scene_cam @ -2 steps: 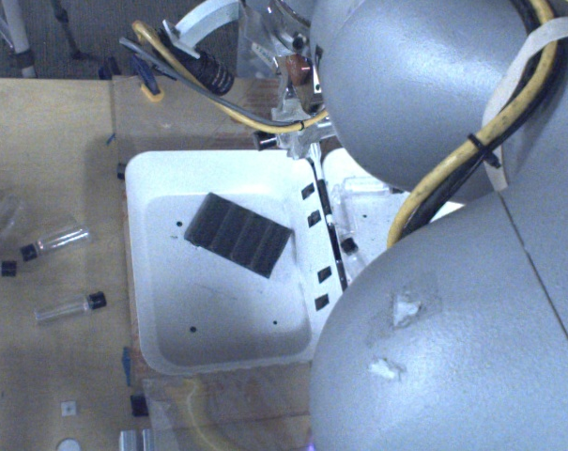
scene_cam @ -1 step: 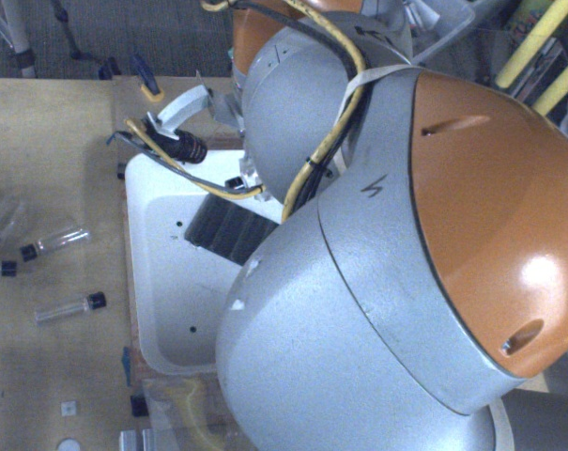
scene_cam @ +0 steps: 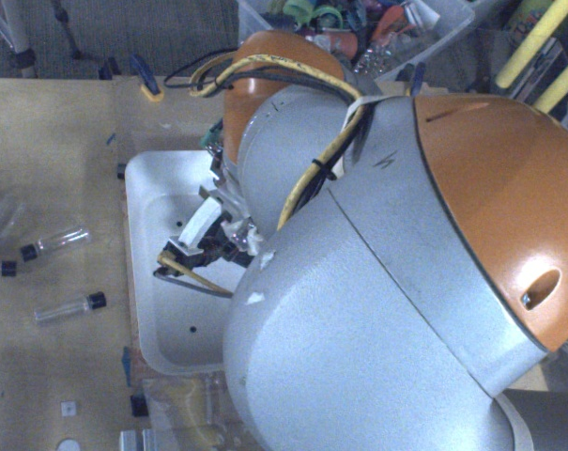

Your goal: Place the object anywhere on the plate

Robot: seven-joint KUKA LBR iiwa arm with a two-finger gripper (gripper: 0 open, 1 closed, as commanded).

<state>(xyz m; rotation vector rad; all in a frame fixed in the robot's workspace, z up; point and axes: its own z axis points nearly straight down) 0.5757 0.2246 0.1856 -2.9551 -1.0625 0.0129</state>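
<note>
Risk is hard to gauge because so little of the working end shows: the grey arm (scene_cam: 377, 280) with its orange band fills most of the camera view and hides much of the white bin (scene_cam: 147, 252) it reaches into. The pincer (scene_cam: 194, 252) hangs low over the bin's floor, near the left wall, with a white block and dark parts at the wrist and thin yellowish and dark strands trailing under it; whether it is spread, pressed together or pinching anything cannot be told from here. No plate is to be made out in the bare part of the bin, and the object to be placed cannot be picked out either, so it may lie under the arm or between the tips, unseen. If nothing is held, a release would accomplish nothing. If something is held, letting go this close to the wall could drop it off the plate. The cable (scene_cam: 312, 172) looped over the arm might snag as the wrist turns. Small vials (scene_cam: 68, 303) lie on the bench (scene_cam: 49, 158) to the left, well apart from the bin.
</note>
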